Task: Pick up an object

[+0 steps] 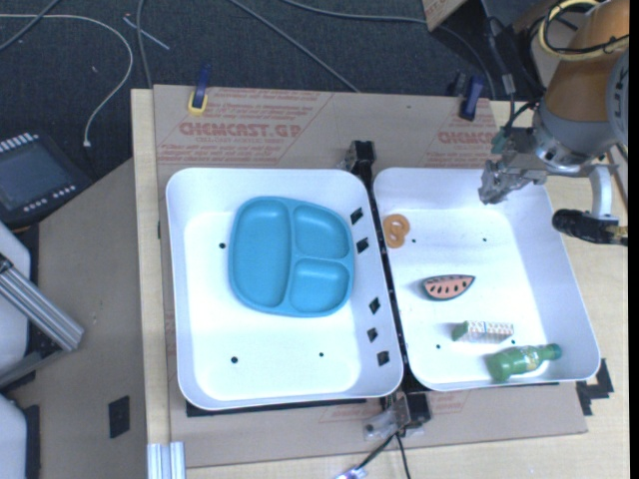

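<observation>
The gripper (496, 190) is hanging at the right bin's (569, 267) far edge holding nothing, and since the pretzel (396, 230), watermelon (446, 286) and bottle (521, 360) are sitting spread out, I'd be dropping straight onto one, centred.

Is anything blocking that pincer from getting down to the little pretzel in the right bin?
Nothing visible does. The pincer hangs over the right bin's far corner, and the pretzel lies alone on bare white floor toward the divider. The watermelon slice sits nearer the camera, off that path.
</observation>
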`<control>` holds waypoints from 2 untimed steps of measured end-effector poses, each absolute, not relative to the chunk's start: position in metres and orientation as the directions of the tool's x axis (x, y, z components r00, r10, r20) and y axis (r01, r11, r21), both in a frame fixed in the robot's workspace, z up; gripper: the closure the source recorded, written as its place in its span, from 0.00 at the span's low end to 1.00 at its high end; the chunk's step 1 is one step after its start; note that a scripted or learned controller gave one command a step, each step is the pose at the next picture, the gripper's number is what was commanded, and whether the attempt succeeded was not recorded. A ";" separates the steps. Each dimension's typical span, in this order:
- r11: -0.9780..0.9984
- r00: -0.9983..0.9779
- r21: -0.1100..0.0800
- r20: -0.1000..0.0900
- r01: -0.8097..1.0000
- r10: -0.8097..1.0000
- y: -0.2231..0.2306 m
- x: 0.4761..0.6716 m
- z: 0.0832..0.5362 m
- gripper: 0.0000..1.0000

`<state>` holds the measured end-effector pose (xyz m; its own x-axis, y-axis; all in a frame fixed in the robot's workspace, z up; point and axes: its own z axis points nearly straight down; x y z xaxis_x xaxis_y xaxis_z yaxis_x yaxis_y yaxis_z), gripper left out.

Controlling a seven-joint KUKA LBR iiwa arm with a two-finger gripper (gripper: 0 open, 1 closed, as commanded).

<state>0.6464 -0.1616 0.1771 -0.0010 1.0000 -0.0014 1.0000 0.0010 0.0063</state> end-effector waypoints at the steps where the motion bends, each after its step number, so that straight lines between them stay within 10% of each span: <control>1: 0.001 -0.001 0.007 -0.002 1.000 1.000 -0.162 0.648 0.232 1.00; 2: 0.006 -0.006 0.001 0.003 1.000 1.000 -0.107 0.646 0.243 1.00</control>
